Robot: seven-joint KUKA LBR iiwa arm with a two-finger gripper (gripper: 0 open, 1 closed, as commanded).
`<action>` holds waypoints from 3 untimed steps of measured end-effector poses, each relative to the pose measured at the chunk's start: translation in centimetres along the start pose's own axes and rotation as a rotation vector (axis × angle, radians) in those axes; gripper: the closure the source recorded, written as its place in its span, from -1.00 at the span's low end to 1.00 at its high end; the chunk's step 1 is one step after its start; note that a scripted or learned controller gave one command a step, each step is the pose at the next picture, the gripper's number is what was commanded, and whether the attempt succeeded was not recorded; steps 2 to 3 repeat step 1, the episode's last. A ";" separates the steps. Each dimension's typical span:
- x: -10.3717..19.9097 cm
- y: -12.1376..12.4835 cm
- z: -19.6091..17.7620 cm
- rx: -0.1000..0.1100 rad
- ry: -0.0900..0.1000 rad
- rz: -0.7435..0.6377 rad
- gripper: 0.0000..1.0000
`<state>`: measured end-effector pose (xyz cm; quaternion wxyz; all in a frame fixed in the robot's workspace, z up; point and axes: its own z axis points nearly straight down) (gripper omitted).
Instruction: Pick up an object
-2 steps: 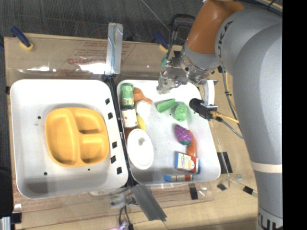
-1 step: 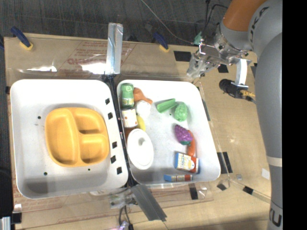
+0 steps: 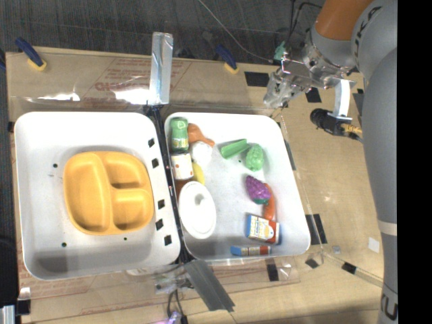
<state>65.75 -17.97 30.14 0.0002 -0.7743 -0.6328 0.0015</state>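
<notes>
On my feed, the left bin (image 3: 27, 181) is smooth white plastic and carries a glossy yellow divided tray (image 3: 108, 191). The right bin (image 3: 290, 181) holds a green-capped bottle (image 3: 179, 132), a round white lid (image 3: 198, 210), a bumpy purple toy (image 3: 257, 188) and a small carton (image 3: 261, 229). The gripper (image 3: 278, 93) hangs above that bin's far right corner; I cannot tell its state. The surface (image 3: 331, 194) is tan board under clear sheeting.
</notes>
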 end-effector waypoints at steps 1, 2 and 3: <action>0.2 0.0 -1.0 0.002 -0.001 -0.009 1.00; 0.2 0.0 -1.0 0.002 -0.001 -0.009 1.00; 0.2 0.0 -1.0 0.002 -0.001 -0.009 1.00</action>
